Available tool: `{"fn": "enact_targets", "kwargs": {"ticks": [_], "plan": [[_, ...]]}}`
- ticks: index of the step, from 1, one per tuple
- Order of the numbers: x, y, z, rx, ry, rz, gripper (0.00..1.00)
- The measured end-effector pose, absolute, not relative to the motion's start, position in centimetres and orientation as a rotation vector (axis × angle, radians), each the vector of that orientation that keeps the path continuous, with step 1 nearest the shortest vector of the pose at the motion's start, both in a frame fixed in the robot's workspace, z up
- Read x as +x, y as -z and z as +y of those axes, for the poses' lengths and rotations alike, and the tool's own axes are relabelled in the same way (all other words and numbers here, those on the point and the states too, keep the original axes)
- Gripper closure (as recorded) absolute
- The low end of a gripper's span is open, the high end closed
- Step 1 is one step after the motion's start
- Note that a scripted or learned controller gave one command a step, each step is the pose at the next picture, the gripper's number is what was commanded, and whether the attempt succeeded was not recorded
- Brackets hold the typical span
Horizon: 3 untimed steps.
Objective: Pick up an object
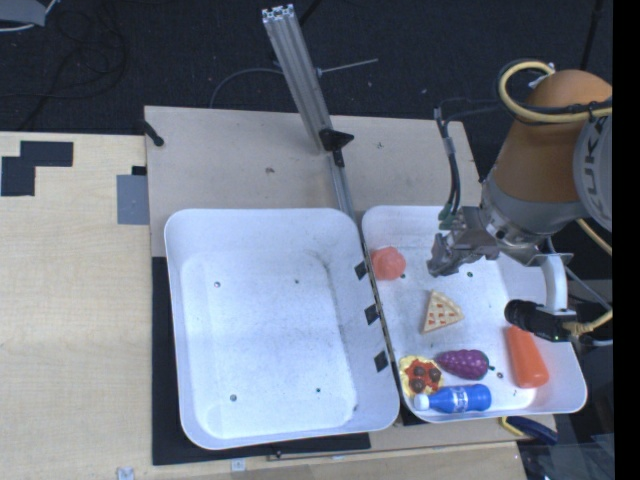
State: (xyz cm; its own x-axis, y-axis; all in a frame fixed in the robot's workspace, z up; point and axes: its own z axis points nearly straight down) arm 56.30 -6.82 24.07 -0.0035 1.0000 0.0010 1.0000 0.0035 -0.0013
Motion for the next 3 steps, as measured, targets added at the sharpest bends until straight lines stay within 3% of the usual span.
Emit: {"fn": "enact_targets", "kwargs": {"ticks": [3], "plan": [[55.0, -22.5, 8.8, -2.217, -0.001, -2.224, 1.00]]}}
